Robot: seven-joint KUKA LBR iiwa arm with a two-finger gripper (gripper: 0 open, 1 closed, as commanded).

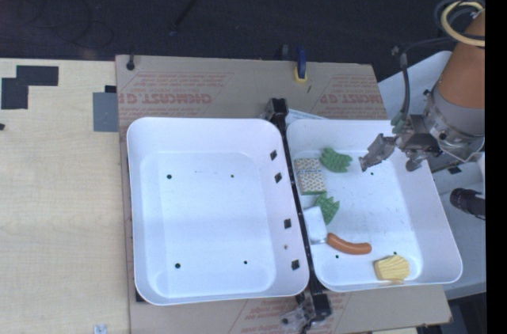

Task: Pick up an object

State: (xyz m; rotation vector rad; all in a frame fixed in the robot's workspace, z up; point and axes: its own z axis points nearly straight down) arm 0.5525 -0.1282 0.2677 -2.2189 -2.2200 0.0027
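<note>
My gripper point(394, 159) hangs over the back right part of the right bin point(420, 206), open with nothing between its fingers. To its left lies a green leafy toy point(335, 160), a short gap away. Beside that toy is a pale checked square point(310, 176). Nearer the front are a second green piece point(327, 207), a white block point(314, 226), an orange sausage point(348, 244) and a yellow ridged piece point(391, 268).
The left bin point(206, 277) sits beside the right one, with a black divider point(287, 190) running between them. Both rest on a cardboard sheet point(198, 91) on the bench. The grey and orange arm point(463, 87) comes in from the right.
</note>
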